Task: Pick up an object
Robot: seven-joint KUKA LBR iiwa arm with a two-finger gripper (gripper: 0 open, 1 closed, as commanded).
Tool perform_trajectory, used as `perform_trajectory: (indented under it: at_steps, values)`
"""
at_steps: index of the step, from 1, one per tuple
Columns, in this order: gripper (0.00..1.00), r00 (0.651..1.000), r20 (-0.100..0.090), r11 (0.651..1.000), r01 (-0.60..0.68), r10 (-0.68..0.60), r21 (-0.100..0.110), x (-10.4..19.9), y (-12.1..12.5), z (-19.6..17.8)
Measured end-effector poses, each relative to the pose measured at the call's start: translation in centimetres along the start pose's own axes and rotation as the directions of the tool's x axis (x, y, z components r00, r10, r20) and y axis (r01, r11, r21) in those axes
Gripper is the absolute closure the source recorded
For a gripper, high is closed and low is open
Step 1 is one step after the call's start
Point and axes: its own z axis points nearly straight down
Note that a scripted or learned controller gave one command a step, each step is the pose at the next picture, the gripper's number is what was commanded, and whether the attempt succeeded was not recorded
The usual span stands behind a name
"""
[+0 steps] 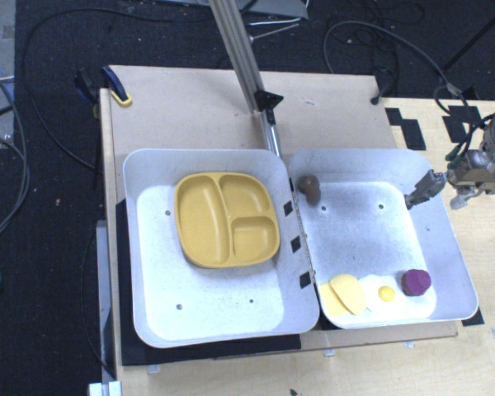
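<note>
The right bin [371, 165] holds a brown roundish object [310, 187] near its far left corner. Along its near edge lie a pale yellow flat piece [345, 293], a small yellow ball [386, 294] and a purple object [416, 282]. My gripper [440, 195] hangs over the right bin's far right rim, well away from all of these. It is open, with a dark finger [421, 190] pointing down and left and nothing between the fingers.
The left bin [148, 221] carries a yellow divided plate [228, 219]. A metal pole [239, 44] slants down to the seam between the bins. The bench top [198, 106] lies behind the bins, with a blue and yellow tool [115, 85] at its far left corner.
</note>
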Motion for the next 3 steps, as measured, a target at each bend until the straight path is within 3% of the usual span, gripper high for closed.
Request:
perform_trajectory:
  at_steps: [1,3]
  values:
    - [0.0,1.0,-0.002,1.0,0.001,-0.001,0.004,0.7,0.8,5.4]
    - [0.0,1.0,-0.002,1.0,-0.002,0.002,0.006,-0.6,1.3,17.1]
